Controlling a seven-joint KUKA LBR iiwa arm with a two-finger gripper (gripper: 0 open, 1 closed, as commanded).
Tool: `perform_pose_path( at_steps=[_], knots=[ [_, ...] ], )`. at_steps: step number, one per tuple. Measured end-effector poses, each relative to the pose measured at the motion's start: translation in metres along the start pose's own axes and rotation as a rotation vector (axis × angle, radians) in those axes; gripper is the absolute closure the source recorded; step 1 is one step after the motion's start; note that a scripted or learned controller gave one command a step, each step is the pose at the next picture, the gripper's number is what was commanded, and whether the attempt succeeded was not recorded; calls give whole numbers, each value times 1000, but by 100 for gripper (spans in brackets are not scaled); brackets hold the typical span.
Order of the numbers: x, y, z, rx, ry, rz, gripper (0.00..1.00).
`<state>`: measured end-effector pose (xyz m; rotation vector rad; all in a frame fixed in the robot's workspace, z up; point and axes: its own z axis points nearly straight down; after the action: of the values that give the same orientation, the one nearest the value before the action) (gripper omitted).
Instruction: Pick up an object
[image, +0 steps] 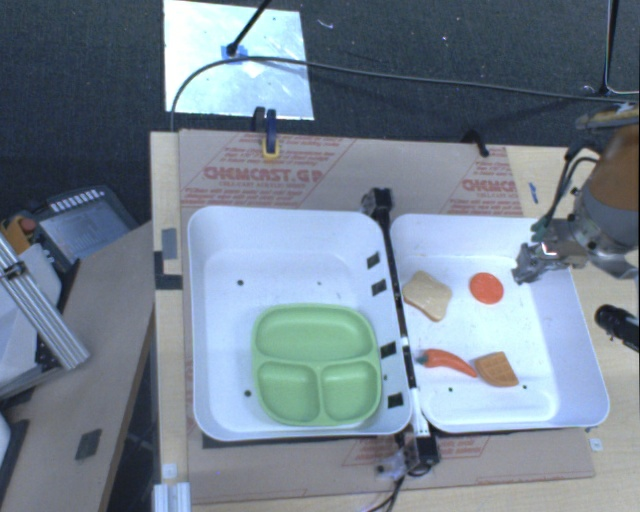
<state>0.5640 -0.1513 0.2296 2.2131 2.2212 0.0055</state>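
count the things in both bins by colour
green: 1, divided plate
tan: 1, bread slice
red-orange: 2, round slice, pepper
orange-brown: 1, wedge
total: 5

Grey arm with orange band (610, 210) is cut off by the right edge. Its gripper (531, 262) covers the back-right corner of the right shallow white plastic bin (590, 385). Brown wedge-shaped piece (497, 369) is too small to ID. It meets the tip of the long orange-red item (447, 361); overlapping or just touching, can't tell. Brown cardboard sheet (420, 165) is mostly hidden under that bin and the left white bin (215, 300), red print partly covered. Silver aluminium rail (35, 305) is clipped by the left edge, shiny foil sheet (235, 60) by the top edge.
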Motion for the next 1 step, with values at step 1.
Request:
perform_pose_path(
  at_steps=[1],
  knots=[
    [46,16,7,3,2,-5,100]
  ],
)
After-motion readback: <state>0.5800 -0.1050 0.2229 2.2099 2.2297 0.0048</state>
